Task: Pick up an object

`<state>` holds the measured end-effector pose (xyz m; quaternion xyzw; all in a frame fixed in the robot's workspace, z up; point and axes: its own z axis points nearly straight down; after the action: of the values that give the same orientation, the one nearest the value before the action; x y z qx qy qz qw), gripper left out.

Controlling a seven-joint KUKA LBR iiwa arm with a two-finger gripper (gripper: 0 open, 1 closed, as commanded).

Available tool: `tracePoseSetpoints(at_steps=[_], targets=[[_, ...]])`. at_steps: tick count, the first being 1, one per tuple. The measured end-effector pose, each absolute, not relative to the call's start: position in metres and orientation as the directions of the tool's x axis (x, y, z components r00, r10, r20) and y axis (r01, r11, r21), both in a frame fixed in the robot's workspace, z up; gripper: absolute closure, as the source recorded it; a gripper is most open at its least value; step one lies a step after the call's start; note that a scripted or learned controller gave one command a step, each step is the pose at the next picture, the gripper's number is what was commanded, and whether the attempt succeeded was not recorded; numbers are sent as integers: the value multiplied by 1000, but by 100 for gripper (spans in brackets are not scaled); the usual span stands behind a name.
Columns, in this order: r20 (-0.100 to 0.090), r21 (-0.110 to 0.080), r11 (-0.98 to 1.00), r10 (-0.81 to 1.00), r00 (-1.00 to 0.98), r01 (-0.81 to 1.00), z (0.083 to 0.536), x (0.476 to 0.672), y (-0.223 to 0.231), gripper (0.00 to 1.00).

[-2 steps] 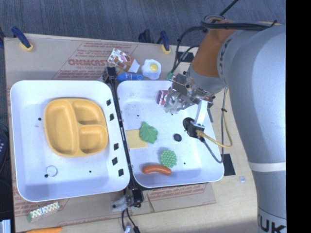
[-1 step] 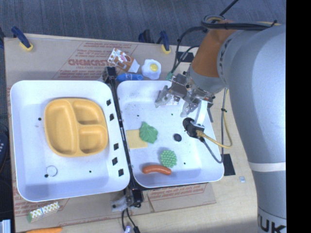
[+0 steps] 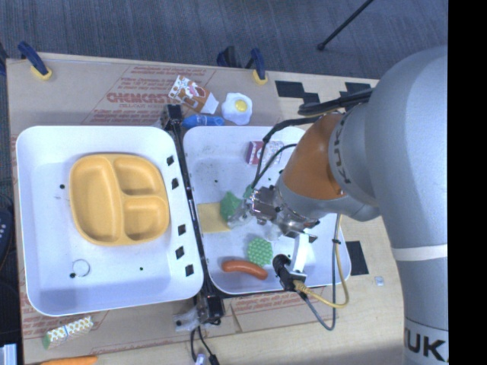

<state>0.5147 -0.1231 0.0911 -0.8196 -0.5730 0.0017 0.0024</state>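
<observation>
We see our gripper [image 3: 245,210] low in the right bin [image 3: 211,154], beside a green toy [image 3: 230,203] on a yellow slice [image 3: 211,219], probably lining up a pick. We cannot tell its state. A yellow tray [image 3: 118,198] fills the left bin [image 3: 38,226].

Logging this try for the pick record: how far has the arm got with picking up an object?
Done: the arm has reached into the right bin, its gripper low beside the green toy. In hand: nothing visibly lifted; whether anything is grasped cannot be told. Left: the grasp and the lift. The hot dog and the green waffle piece lie on the bin floor.
</observation>
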Motion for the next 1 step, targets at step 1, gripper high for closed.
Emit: tracePoseSetpoints(at_steps=[1], targets=[[1,-2,77,997,-77,997,92,562,-111,0]])
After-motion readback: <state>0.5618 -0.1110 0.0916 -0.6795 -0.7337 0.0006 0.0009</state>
